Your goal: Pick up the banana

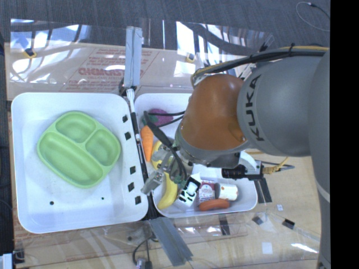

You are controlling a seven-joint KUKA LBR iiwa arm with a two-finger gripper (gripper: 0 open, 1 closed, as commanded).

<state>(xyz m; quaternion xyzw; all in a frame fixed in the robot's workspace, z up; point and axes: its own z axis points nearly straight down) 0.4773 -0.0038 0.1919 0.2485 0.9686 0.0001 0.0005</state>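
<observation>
My metal pincer (159, 175) low in the right bin, curved yellow banana (168, 190) touching it, grip state unclear, orange carrot (147, 142) just above

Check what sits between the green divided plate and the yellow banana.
In the camera view, bare white bin floor, then the two bins' adjoining walls, lie between the green divided plastic plate and the yellow banana.

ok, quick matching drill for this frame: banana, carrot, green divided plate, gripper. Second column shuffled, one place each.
Things:
1. banana
2. carrot
3. green divided plate
4. gripper

Places:
A. in the left bin
B. right bin, along its left wall, above the banana in the view
C. low over the right bin's left side, just above the banana
D. right bin, near its lower left corner

Pairs: 1-D, 2-B, 3-A, 4-C
</observation>
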